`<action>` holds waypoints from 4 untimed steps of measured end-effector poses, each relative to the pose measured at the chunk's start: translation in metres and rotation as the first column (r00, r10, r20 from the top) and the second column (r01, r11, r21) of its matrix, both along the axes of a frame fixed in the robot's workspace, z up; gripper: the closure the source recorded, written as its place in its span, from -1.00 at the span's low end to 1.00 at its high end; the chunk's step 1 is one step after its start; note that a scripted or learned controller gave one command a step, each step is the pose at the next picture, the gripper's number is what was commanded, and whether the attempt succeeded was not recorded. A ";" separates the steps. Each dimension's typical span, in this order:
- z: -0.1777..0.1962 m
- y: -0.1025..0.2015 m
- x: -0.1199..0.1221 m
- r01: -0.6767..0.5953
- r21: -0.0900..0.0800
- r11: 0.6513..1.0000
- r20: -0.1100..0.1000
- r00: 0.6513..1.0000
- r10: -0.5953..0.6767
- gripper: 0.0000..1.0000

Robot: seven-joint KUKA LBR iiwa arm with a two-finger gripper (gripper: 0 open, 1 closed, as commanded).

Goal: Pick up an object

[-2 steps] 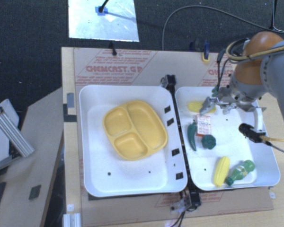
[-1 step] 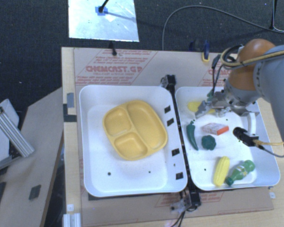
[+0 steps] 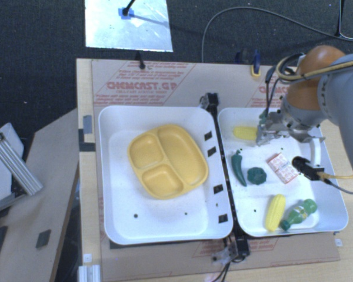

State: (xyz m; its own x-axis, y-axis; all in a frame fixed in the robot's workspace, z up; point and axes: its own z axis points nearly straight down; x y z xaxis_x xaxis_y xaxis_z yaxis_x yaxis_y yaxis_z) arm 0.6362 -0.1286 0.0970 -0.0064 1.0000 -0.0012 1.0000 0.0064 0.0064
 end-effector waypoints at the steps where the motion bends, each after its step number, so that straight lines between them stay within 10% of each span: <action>1: 0.048 -0.007 0.006 0.002 0.000 1.000 0.001 1.000 -0.002 1.00; 4: 0.164 0.045 -0.013 -0.003 0.003 1.000 -0.004 1.000 0.003 1.00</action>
